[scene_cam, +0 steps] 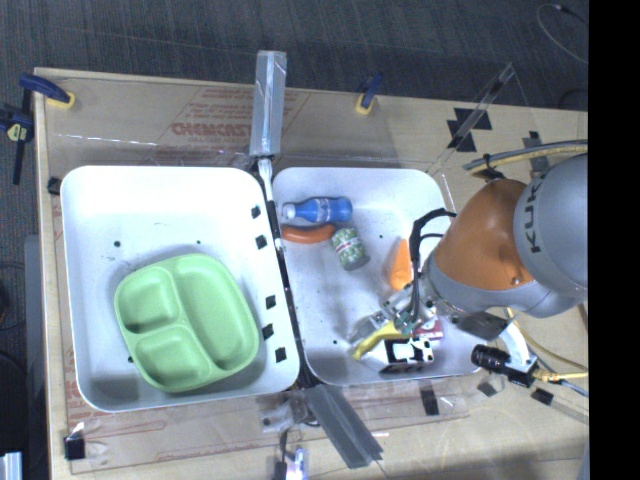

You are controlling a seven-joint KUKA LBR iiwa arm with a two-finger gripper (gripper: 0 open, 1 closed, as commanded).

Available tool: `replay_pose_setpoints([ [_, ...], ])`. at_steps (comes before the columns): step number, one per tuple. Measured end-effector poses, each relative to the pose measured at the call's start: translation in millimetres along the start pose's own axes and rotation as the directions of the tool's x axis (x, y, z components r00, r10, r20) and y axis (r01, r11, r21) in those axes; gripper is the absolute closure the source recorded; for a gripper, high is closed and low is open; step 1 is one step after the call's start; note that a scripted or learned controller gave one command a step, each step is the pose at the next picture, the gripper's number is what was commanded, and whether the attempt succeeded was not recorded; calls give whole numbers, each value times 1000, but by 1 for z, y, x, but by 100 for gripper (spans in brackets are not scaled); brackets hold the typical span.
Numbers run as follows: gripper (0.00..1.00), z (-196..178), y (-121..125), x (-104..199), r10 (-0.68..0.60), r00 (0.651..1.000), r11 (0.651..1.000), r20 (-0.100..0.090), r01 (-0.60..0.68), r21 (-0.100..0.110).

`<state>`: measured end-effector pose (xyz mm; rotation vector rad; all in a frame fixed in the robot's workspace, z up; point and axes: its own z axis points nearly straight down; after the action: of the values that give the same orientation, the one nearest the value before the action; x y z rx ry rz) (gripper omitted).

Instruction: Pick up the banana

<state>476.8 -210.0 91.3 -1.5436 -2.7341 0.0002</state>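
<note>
Right bin (330, 183) is holding the banana (372, 342) beneath the gripper (403, 320), jaw state indeterminate; being light, soft and curved, it is favouring a mid-body grasp.

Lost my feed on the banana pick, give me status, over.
Gripper low in right bin, fingers' state unclear. Banana lying at gripper's left, not seen held. Green can, orange piece nearby, not blocking.

Grey arm (556, 236) (black lettering), orange band (480, 243), black cable (428, 230) looped alongside.
</note>
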Motion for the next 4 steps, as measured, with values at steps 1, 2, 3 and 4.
replay_pose_setpoints([
  [1, 0, -91, 42, -5, 122, 993, 993, 1, -122, -1],
  [2, 0, -47, 23, 31, 310, 951, 951, -1, -310, 2],
  [3, 0, 0, 17, 29, 133, 991, 991, -2, -133, 1],
  [4, 0, -1, 4, 6, -177, 984, 984, 3, 177, -1],
])
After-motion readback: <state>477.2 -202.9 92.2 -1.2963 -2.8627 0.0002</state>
